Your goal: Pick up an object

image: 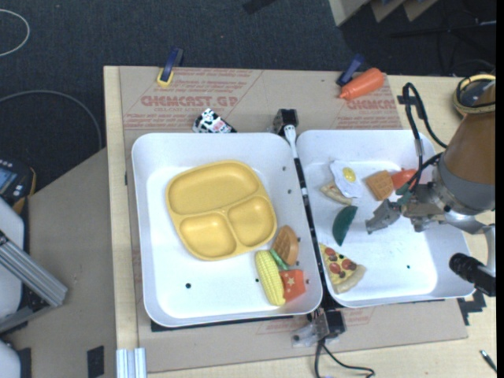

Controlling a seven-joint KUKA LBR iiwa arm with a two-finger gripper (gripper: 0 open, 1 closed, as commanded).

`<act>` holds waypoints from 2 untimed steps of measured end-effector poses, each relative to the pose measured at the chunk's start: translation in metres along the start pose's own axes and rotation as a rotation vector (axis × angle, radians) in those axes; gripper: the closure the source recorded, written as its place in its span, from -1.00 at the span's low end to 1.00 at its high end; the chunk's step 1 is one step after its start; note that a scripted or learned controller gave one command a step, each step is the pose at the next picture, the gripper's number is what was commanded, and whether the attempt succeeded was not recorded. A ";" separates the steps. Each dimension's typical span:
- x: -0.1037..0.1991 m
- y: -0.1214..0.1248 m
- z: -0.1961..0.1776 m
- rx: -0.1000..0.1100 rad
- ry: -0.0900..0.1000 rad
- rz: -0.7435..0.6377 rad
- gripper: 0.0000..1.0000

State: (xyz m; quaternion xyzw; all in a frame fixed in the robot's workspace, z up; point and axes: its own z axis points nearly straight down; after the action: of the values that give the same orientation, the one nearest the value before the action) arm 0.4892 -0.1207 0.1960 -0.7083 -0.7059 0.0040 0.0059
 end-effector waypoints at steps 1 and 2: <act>0.000 0.003 -0.006 -0.013 -0.002 -0.003 -1.00; 0.010 0.004 0.051 -0.008 0.000 -0.003 -1.00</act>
State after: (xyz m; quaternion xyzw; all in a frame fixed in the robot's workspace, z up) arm 0.4927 -0.1104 0.1448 -0.7072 -0.7070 0.0010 0.0030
